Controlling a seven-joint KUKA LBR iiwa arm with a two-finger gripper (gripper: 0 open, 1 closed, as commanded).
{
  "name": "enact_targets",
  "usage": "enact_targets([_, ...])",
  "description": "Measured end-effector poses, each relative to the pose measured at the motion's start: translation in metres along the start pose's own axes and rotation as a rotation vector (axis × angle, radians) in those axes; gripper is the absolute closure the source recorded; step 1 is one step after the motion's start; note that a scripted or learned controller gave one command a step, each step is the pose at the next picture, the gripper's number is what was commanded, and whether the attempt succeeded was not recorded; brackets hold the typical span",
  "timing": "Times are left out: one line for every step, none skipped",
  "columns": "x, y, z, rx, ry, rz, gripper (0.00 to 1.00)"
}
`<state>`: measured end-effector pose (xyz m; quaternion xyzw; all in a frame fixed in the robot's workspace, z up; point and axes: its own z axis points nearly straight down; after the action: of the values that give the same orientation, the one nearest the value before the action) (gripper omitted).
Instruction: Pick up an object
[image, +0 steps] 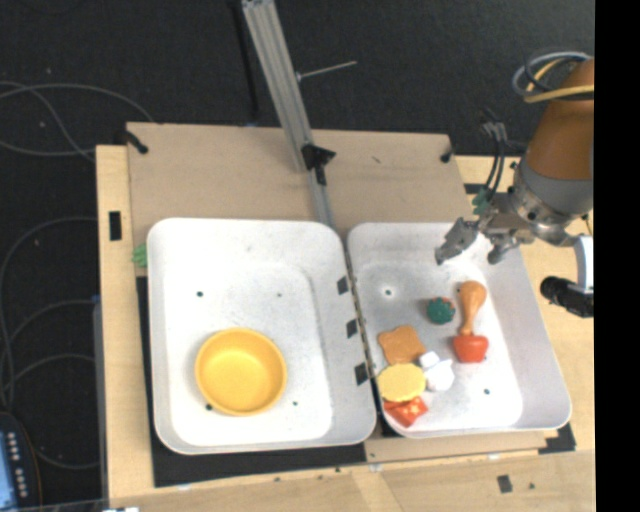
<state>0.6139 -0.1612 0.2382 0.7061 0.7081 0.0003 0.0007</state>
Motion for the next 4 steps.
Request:
enact_targets([0.0,0.0,0.0,0.0,0.0,0.0,0.0])
enact_targets([-0.006,-0.01,0.049,0.005,-0.001,0.004,0.0])
enact_targets([-0.01,-0.011,0.092,0.004,-0.002,0.004,0.0])
enact_targets([-0.012,-0.012,0.14,0.004,-0.002,0.005,0.0])
